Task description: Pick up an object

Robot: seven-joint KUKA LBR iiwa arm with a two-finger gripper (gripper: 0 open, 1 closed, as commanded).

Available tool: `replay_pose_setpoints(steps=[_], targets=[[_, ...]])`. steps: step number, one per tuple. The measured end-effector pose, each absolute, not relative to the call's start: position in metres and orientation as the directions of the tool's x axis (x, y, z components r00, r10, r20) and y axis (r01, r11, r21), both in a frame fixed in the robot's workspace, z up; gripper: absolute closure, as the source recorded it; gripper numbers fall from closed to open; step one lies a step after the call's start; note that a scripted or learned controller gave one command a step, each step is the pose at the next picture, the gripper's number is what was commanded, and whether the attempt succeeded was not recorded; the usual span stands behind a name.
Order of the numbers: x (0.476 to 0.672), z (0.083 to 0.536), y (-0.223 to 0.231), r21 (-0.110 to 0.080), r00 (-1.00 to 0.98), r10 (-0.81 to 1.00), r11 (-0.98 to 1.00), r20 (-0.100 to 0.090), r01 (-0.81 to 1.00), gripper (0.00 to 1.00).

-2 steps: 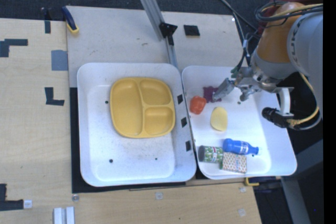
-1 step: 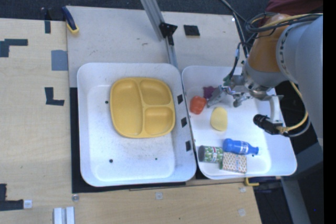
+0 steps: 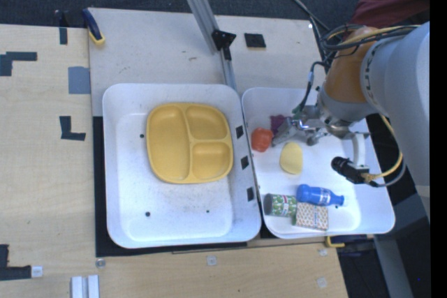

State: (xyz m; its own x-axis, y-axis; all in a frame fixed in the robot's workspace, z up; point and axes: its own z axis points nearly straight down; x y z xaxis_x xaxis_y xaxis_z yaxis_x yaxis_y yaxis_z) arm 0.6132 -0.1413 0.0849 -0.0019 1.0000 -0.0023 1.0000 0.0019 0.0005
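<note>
Two white bins (image 3: 112, 150) share the bench; gripper (image 3: 302, 130) hangs over the lemon (image 3: 292, 158), finger state unclear; printing on the packets (image 3: 311, 215) is too small to read

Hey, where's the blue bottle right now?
The blue bottle lies in the right bin, near its front edge, just below the yellow lemon-like object and above a small patterned packet.

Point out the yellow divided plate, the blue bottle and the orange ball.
yellow divided plate (image 3: 189, 143): camera view, on the ridge between its compartments.
blue bottle (image 3: 316, 195): camera view, middle of its body.
orange ball (image 3: 261, 139): camera view, centre of its top.
</note>
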Motion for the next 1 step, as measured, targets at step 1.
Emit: replay_pose_setpoints(steps=[1], targets=[[0.6147, 0.0976, -0.1419, 0.006, -0.002, 1.0, 0.002, -0.005, 1.0, 1.0]])
